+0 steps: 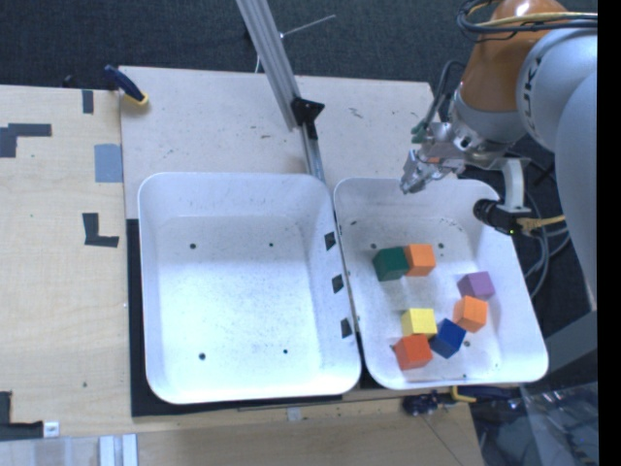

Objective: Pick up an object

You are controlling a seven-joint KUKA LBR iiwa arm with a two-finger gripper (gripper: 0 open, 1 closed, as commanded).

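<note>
While the gripper, finger state indeterminate, hovers above the right bin, approach continues; descent toward the green cube is required.

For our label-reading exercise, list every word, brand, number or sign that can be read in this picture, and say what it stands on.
None can be read: no legible text stands on anything here.
The blocks in the right bin have plain coloured faces.
The grey tape patches on the bench are blank.
The arm carries no readable brand mark.
</note>
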